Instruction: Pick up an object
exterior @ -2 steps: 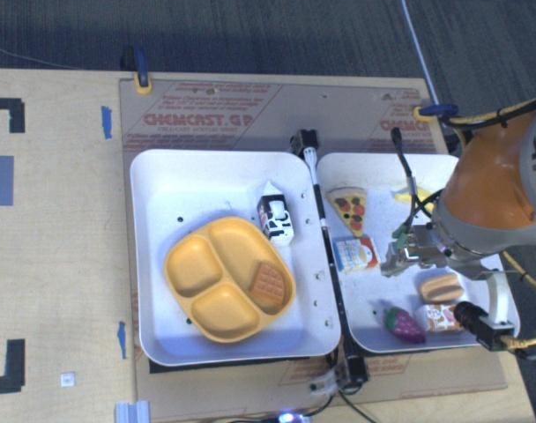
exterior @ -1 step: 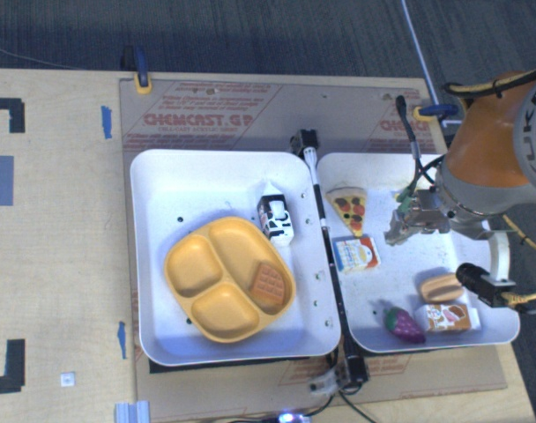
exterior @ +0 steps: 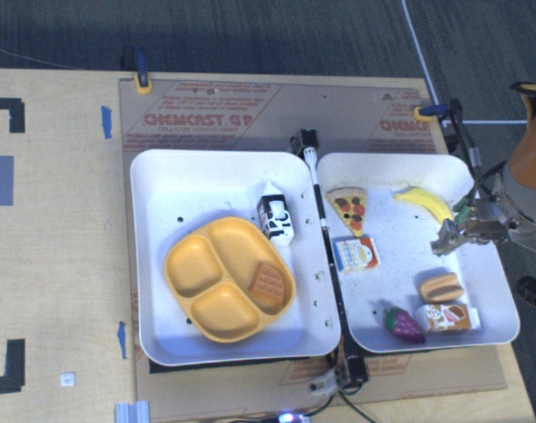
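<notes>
grapes (exterior: 405, 324) and carton (exterior: 447, 318) sit at right bin's (exterior: 497, 331) front edge, burger (exterior: 441, 286) just behind. gripper (exterior: 448, 236) hovers near the right edge between banana (exterior: 424, 203) and burger, nothing held; can't tell its state. best to centre over one item first. arm reaches in low from the right.

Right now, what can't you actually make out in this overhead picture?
- Hand: small and blurred in the camera view; open or shut unclear.
- Arm: cut off by the right edge.
- Milk carton print: too small to read.
- Small carton label: too small to read.
</notes>
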Controlling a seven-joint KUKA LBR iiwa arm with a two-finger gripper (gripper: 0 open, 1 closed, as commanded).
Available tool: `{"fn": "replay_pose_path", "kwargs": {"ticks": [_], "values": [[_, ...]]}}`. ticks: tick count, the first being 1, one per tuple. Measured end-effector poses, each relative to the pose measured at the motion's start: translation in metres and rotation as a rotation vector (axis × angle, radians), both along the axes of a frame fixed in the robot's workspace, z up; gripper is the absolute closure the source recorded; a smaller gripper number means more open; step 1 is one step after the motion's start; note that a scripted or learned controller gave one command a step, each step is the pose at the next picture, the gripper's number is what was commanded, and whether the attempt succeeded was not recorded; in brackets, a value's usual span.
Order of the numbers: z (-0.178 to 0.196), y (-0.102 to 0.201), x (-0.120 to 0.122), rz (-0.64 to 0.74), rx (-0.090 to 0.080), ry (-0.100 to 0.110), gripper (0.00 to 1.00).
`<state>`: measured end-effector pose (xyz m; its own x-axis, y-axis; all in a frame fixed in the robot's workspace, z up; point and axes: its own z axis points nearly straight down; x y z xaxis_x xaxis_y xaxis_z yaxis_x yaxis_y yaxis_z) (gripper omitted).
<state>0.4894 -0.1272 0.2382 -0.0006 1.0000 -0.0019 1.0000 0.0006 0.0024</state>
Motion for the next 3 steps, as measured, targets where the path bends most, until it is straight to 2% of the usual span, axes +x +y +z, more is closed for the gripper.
{"fn": "replay_pose_path", "kwargs": {"ticks": [1, 2, 3], "values": [[-0.106, 0.005, 0.041, 0.0, 0.003, 0.005, 1.0], [0.002, -0.032, -0.009, -0.001, 0.0, 0.0, 1.0], [-0.103, -0.022, 0.026, 0.0, 0.002, 0.004, 1.0]]}}
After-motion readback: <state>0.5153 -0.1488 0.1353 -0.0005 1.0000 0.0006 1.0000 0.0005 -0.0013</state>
